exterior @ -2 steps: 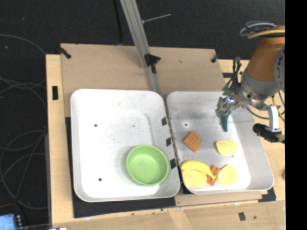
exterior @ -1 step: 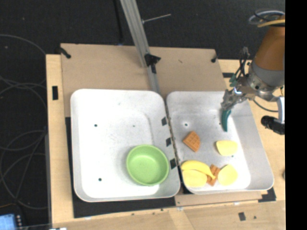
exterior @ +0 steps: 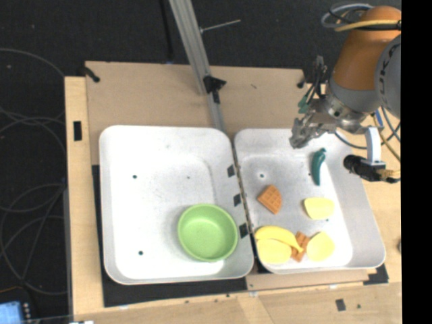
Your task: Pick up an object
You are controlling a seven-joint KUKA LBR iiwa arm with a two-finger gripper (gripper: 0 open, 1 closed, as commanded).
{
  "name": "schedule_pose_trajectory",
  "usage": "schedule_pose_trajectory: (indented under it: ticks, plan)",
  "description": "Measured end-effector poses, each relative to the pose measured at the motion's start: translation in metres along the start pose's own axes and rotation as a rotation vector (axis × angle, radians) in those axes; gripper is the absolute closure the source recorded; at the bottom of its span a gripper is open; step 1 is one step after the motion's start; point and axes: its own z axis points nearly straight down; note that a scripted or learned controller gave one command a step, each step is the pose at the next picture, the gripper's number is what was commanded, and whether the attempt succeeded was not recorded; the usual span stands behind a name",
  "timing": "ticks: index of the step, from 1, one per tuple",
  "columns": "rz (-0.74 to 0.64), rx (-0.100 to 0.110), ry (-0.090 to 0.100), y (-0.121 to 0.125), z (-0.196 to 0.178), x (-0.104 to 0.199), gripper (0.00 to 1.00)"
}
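The right bin [exterior: 270, 155] holds an orange waffle-textured piece [exterior: 270, 199], a teal curved piece [exterior: 316, 165], a pale yellow slice [exterior: 318, 208], a yellow banana-like piece [exterior: 273, 244], a small orange piece [exterior: 300, 244] and another yellow round piece [exterior: 321, 246]. In the left bin [exterior: 142, 174] a green bowl [exterior: 208, 231] sits near the front right corner. My gripper [exterior: 300, 138] hangs over the back edge of the right bin, above and left of the teal piece, with nothing seen in it.
A grey metal pole [exterior: 194, 52] slants from the top of the view down to the gap between the bins. The bins rest on a tan board [exterior: 162, 93]. A black fitting [exterior: 361, 167] on the arm hangs over the right bin's right rim.
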Motion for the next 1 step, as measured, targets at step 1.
schedule_pose_trajectory:
  ticks: [1]
  plan:
    - [0.001, 0.003, 0.000, -0.0034, -0.0026, 0.0527, 1.00]
